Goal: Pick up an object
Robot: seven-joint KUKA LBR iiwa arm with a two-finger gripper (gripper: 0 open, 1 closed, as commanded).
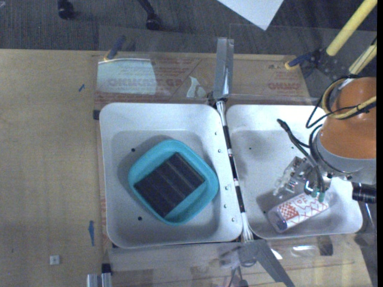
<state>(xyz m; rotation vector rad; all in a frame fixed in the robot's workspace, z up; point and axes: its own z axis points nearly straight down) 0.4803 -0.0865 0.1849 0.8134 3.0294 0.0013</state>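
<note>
Hovering over a red-patterned tube (297, 211) (cylindrical, white-ended), the tool (297, 181).

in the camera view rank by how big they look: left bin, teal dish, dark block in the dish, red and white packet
1. left bin
2. teal dish
3. dark block
4. red and white packet, lying under the end effector

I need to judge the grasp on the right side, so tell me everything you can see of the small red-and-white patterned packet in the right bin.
The small red-and-white patterned packet looks like a flat oblong pouch, white with a red print, its lower-left end grey-blue. It lies flat and slanted on the floor of the right white bin, near the front wall. The gripper sits right above its upper edge; contact cannot be told.
</note>
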